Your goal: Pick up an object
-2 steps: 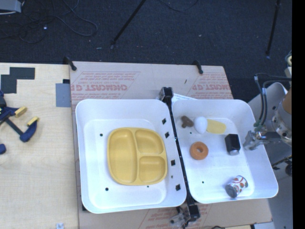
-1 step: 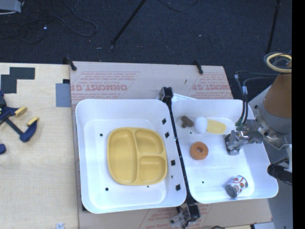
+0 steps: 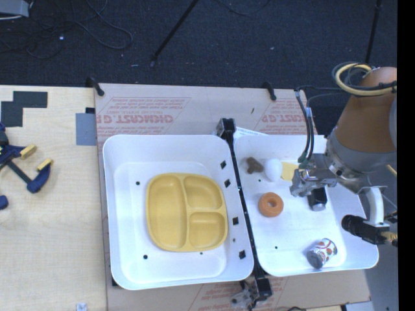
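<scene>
Pale wood counter carries cardboard under two white bins; dark carpet with cables behind. Left bin holds a yellow divided tray. Gripper hangs over the right bin, grip state unreadable, just right of the orange donut.

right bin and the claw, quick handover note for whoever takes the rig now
Claw: low over the right bin, right of the orange ring; nothing visibly held.
Right bin: orange ring mid-bin, brown object and white object near the top edge, crushed can at the bottom.
Left bin: yellow divided tray.
Done: no pick yet.
Left: grasp and lift one object; the ring looks closest.
</scene>
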Robot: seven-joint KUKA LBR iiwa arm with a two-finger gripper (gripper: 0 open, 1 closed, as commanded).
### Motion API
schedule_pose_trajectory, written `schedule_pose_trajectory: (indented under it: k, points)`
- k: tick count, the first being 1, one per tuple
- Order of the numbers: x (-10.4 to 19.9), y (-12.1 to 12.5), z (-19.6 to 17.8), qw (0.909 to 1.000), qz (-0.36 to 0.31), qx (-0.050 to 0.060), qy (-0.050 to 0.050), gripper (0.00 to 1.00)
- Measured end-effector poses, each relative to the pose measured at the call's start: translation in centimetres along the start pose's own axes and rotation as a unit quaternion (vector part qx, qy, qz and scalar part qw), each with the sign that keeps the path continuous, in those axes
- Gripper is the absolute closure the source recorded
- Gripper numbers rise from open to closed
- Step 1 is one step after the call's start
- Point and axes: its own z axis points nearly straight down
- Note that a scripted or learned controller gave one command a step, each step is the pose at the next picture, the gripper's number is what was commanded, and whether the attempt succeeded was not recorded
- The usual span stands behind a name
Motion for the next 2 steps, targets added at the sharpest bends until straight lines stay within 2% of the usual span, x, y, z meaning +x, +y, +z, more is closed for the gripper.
schedule_pose_trajectory:
  k: [2]
  points:
    - [9.4, 2.7, -1.2, 1.0, 0.0, 0.0, 0.0, 1.0]
